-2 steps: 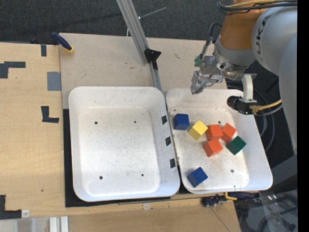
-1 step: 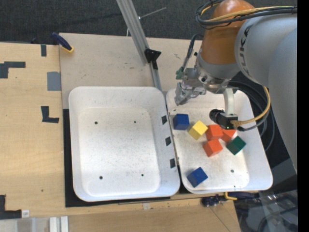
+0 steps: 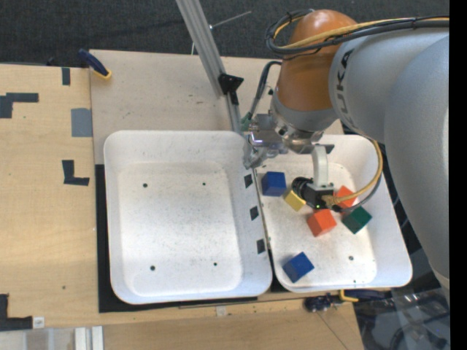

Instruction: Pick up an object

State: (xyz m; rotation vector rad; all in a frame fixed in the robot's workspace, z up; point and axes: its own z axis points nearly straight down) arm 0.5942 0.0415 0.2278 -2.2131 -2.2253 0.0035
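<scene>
My gripper (image 3: pixel 257 146) hangs over the far left corner of the right bin (image 3: pixel 390 272), by the ridge where the two bins meet. I cannot tell how far open it is, and I see nothing held in it.

Closest to it is a blue cube (image 3: pixel 273 183), lying just on the near side of it in the right bin. A little to the right of that cube sits a small yellow block (image 3: pixel 294 200). Further right and nearer lies an orange cube (image 3: pixel 321 222), with a green block (image 3: pixel 356 219) just beside it on its right. A second blue cube (image 3: pixel 298 266) lies apart from the others, toward the near left corner of the same bin.

The left bin (image 3: pixel 109 195) lies alongside, its rim touching the right bin's rim.
</scene>
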